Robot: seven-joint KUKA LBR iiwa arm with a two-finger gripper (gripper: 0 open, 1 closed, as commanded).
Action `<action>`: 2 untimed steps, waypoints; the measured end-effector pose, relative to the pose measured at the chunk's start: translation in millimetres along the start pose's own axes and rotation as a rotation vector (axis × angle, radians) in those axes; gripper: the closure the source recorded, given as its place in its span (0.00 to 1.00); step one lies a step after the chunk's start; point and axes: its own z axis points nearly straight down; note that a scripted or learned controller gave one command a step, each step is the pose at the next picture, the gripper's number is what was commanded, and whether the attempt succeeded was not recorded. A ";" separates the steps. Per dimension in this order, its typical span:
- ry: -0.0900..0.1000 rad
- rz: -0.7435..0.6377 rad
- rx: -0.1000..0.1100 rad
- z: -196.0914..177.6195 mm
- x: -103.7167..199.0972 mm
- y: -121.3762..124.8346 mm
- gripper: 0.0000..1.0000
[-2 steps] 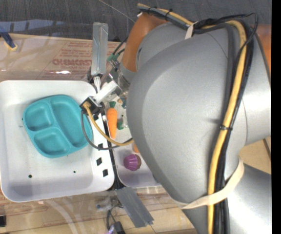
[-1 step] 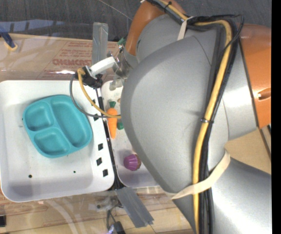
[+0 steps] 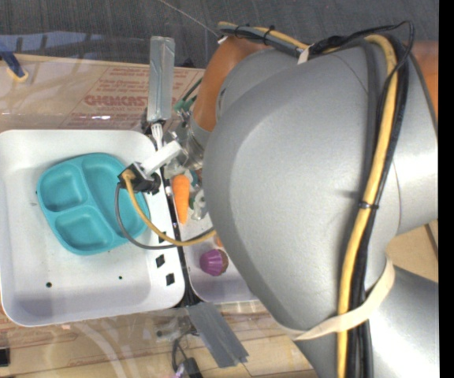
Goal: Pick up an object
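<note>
Landmark: the divider wall (image 3: 166,235), the shared white rims where the two bins meet, running top to bottom through the middle of the view.
Left bin (image 3: 22,211): white and shallow, left of the divider wall.
Teal tray (image 3: 85,203): a three-compartment plate lying flat in the left bin, its right edge near the divider wall.
Right bin (image 3: 211,290): right of the divider wall, largely covered by the arm.
Carrot (image 3: 180,197): a small orange piece just right of the divider wall, lying roughly parallel to it, apart from the tray.
Purple object (image 3: 213,261): small and rounded, in the right bin, below the carrot and near the divider wall.
Arm (image 3: 314,179): grey, bulky, reaching over the right bin from the right, with yellow and black cables along it.
Gripper (image 3: 181,157): above the divider wall near the carrot's upper end; whether it is parted, closed or holding anything cannot be told.
Yellow cable (image 3: 139,211): loops across the divider wall over the tray's right edge.
</note>
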 end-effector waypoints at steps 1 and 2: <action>0.005 0.173 -0.004 -1.5 71.4 2.8 0.00; 0.002 -0.047 0.000 -0.7 -53.3 -2.4 0.00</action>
